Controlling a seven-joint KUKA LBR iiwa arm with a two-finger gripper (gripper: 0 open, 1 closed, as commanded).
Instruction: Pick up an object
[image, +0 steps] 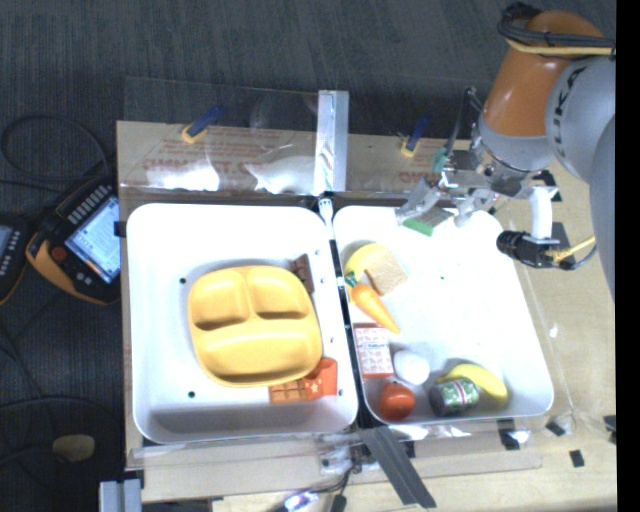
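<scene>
My gripper (443, 208) hangs over the far edge of the right bin (500, 300), its two fingers spread open with nothing between them; a small green piece (420, 226) shows under the left finger. The objects in the right bin lie nearer to the camera than the gripper. They are a tan sponge-like block (385, 270) on a yellow fruit (358, 257), an orange carrot (373, 305), a red-and-white card (372, 350), a white egg (410, 366), a red tomato (397, 402), a green can (455, 398) and a banana (482, 380).
The left bin (150, 300) holds a yellow compartment tray (255, 322), an orange block (323, 380) and a brown waffle piece (288, 393). A metal post (332, 140) stands behind the divider. A teach pendant (85, 245) lies left of the bench.
</scene>
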